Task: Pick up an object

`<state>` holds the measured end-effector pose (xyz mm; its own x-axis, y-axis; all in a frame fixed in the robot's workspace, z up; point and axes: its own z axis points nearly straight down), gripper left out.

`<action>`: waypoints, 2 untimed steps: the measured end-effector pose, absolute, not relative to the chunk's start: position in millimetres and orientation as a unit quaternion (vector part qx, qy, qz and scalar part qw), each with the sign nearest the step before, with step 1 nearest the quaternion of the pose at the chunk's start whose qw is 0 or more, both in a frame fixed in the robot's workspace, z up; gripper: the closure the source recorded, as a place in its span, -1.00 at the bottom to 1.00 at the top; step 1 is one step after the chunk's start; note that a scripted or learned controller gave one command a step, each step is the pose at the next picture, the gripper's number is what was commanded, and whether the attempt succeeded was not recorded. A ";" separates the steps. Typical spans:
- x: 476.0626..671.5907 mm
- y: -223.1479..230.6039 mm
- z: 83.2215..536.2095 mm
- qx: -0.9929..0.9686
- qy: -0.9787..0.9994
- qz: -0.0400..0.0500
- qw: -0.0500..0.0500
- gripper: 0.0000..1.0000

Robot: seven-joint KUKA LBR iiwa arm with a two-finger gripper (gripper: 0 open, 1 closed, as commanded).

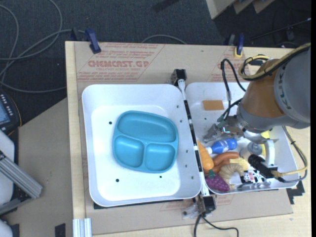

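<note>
Hand (220, 130) low in right bin (210, 93) | blue bottle (223, 145) just below

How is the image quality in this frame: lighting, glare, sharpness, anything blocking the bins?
Camera view: lighting is even and soft, with faint shadows inside the left bin; mild glare whitens its rim; the blue divided plate is reasonably sharp; the cluttered toys in the right bin are small and hard to resolve; the arm covers much of that bin, and the gripper looks smeared.
</note>
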<state>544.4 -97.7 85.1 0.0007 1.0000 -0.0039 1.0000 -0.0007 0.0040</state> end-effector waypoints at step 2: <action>534.4 -165.2 84.9 0.706 0.709 0.003 0.000 -1.00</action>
